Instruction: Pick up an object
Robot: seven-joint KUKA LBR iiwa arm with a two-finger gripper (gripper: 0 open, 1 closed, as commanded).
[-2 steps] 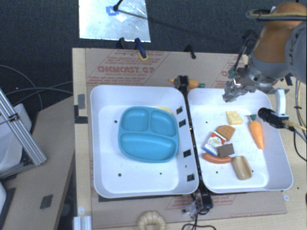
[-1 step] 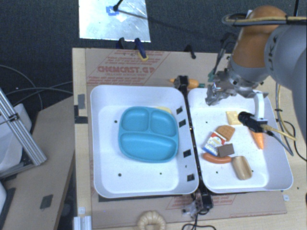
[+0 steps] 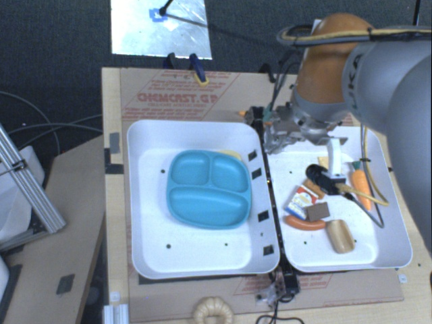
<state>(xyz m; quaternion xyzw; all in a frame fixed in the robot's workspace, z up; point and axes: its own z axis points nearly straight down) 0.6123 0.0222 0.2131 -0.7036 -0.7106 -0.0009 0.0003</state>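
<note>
Grey arm with orange band over the right white bin [image 3: 395, 245], gripper [image 3: 282, 137] low at that bin's upper left corner.
Whether its jaws are open or shut cannot be told. A sectioned blue plastic plate [image 3: 208, 187] lies in the left white bin [image 3: 145, 248]; an orange carrot [image 3: 362, 187], red sausage [image 3: 305, 223] and tan bread roll [image 3: 340, 235] lie right of centre frame.

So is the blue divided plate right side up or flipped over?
Right side up: the blue divided plate in the left bin shows three hollow compartments facing the camera.

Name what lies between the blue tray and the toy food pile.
In the camera view, the two bins' adjoining white walls with black clips separate the blue tray from the food pile.
</note>
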